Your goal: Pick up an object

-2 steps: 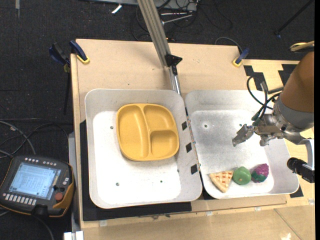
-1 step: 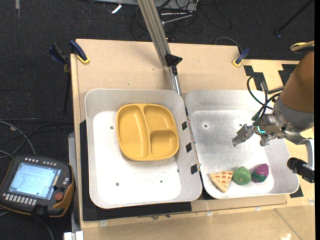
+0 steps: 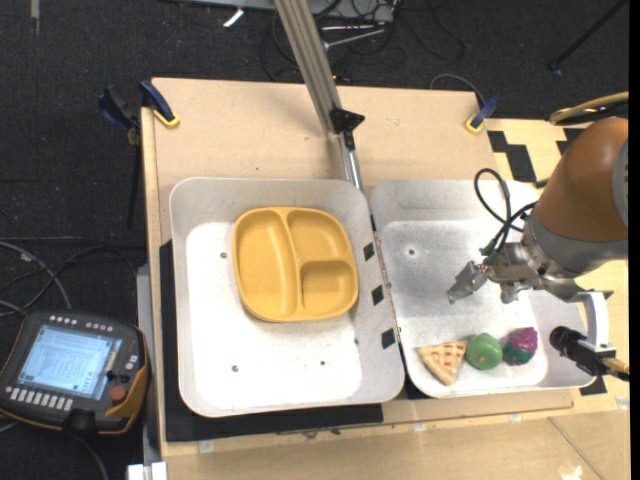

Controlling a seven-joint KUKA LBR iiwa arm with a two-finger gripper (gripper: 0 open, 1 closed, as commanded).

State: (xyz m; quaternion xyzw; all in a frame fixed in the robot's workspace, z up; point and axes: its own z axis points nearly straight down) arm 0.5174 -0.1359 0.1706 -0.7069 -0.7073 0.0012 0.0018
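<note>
Three small toy foods lie in a row along the near edge of the right white bin (image 3: 420, 218): a pizza slice (image 3: 443, 359) on the left, a green apple-like fruit (image 3: 485, 352) in the middle, and a purple, berry-like piece (image 3: 520, 346) on the right. The three sit close together, the green fruit nearly touching both neighbours. The pizza slice is a wedge whose point faces the near edge of the bin.

The gripper (image 3: 478, 279) hangs over the middle of this same bin, above bare white floor. The row of toys lies just toward the camera from it, with the green fruit the nearest to a straight line forward. Nothing sits between the fingers. They look slightly parted, though the slanted view makes the width of the gap hard to judge. A black cable loops above the wrist, and the grey arm with its orange band (image 3: 598, 183) enters from the right.

The left white bin (image 3: 200, 368) holds a yellow divided plate (image 3: 296, 264) with three compartments, all bare. This plate is well apart from the gripper, across the seam between the two bins.
</note>
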